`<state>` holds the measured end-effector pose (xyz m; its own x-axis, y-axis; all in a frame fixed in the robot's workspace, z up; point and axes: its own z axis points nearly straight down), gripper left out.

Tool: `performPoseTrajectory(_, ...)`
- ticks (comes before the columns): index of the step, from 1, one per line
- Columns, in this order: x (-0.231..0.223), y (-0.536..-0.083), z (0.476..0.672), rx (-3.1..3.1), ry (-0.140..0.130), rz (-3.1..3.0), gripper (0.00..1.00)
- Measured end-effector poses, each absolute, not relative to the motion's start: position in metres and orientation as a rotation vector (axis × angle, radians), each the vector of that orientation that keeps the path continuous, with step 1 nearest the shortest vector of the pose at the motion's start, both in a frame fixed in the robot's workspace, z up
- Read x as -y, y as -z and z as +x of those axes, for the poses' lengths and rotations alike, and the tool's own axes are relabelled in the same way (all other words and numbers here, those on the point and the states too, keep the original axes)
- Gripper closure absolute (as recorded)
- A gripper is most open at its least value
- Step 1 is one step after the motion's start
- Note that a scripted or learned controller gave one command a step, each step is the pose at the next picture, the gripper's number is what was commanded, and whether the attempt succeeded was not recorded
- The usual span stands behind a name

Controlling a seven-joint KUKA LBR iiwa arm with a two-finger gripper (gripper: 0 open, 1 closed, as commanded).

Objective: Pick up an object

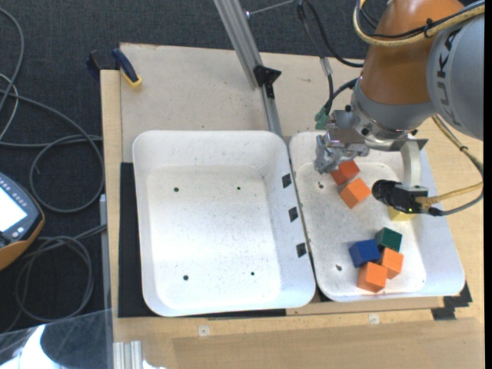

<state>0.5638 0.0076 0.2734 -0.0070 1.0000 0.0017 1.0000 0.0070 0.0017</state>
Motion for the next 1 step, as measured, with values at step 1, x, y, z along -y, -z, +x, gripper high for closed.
performPoseTrajectory(1,-0.0643,-0.2737,0.5672,2.229,0.004,-2.213,1.00)
